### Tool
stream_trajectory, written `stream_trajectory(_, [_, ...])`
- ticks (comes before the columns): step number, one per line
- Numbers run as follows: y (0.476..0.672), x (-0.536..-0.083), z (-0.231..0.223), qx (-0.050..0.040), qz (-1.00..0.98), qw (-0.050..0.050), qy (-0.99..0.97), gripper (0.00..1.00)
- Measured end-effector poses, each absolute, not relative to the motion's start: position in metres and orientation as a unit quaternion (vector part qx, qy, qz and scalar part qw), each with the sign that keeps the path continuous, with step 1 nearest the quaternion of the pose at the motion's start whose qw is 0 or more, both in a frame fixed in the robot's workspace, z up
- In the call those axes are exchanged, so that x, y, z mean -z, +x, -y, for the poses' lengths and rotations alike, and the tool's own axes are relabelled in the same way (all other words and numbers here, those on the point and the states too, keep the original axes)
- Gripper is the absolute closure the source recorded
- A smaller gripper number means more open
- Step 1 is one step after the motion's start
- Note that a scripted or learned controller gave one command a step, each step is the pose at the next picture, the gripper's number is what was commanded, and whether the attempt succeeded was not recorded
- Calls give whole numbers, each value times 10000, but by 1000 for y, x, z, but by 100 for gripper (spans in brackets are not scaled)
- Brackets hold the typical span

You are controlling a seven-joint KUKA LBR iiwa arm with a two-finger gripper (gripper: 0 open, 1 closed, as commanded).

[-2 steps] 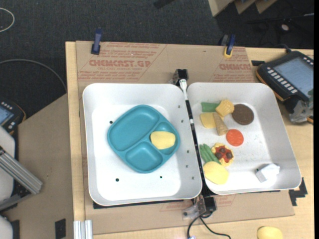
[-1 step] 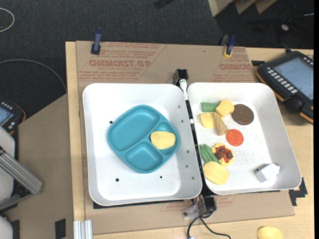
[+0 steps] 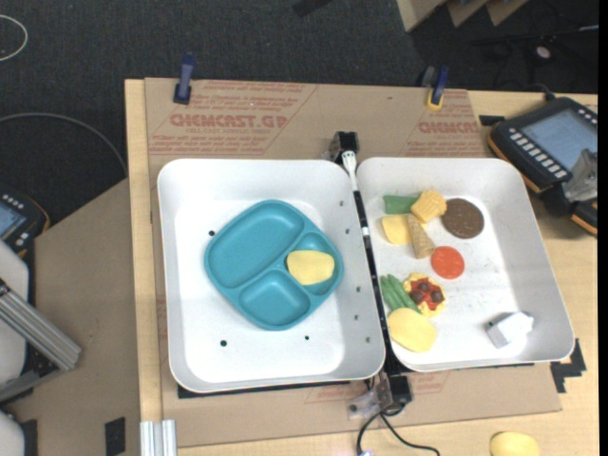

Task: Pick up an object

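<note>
Right, current layout:
- Left bin: holds a teal divided plate, roughly centred.
- A pale yellow toy food piece sits in the plate's small right-hand compartment, near the seam between the bins.
- Right bin: the other pickable items are clustered along its left half.
- Far row: green piece, touching a corn cob; brown disc just beside the cob.
- Below that: yellow block touching a tan cylinder; red-orange disc just beside the cylinder's near end.
- Near row: green pods against a small multicoloured piece, type unclear; rounded yellow piece just below them, close to the near rim.
- White block lies apart from the cluster, in the near-right corner.
- Bins sit on a printed cardboard sheet, held by two blue clamps at the far edge.
- Teach pendant lies on the bench beyond the right bin's far-right corner.
- Another yellow object lies outside the bins at the near right.
</note>
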State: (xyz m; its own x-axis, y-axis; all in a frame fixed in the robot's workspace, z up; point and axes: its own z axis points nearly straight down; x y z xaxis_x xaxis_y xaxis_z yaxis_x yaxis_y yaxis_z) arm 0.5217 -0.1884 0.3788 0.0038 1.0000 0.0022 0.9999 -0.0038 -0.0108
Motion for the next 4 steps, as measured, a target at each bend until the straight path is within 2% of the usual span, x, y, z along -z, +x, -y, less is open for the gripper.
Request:
stream_trajectory(1, [521,-307,205,-16,7064,26,-7078,100])
stream_trajectory(2, [508,-215,53,-14,7121,74,-7020,100])
stream_trajectory(3, [497,-311,-108,60,7140,-9,-7002,100])
stream_trajectory(4, [511,-323,-193,26,7109,0,-7033,100])
